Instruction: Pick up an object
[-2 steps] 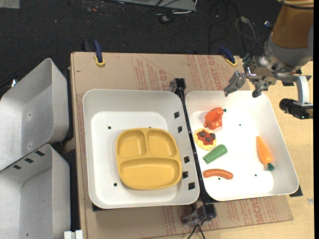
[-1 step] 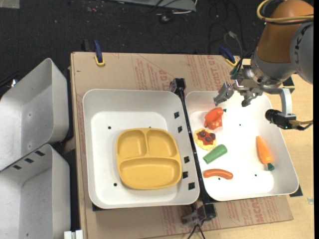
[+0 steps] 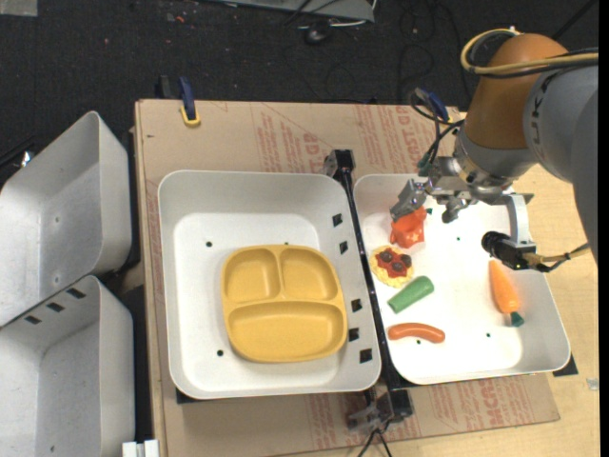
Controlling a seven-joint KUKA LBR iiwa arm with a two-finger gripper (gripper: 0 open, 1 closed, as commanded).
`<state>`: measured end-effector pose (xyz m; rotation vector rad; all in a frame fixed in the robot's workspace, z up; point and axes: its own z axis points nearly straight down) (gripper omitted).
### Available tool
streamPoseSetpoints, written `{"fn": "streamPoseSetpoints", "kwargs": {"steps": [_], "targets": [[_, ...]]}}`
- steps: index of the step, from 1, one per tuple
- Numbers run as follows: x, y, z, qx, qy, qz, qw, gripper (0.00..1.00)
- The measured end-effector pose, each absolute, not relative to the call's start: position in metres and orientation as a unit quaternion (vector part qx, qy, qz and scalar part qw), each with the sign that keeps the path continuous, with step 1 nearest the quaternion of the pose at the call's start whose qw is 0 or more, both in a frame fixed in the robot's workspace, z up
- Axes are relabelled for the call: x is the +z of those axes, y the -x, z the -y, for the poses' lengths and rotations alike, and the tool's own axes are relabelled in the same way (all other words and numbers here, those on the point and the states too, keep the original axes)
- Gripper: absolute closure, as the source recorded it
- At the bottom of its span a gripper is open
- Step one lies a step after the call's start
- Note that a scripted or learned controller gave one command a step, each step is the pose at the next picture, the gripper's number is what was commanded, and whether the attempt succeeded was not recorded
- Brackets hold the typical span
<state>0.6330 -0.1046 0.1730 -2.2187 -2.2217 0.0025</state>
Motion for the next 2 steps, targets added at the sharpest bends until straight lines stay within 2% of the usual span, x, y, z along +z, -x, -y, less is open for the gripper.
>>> {"fn": "streamPoseSetpoints", "kwargs": {"steps": [1,2], "targets": [[0.126,-0.643,0.103,0.0003,0.706,0.708,0.000,0.00],[0.136,-0.643,0.103,-0.0002,0.706,0.708,-0.001,1.00]]}}
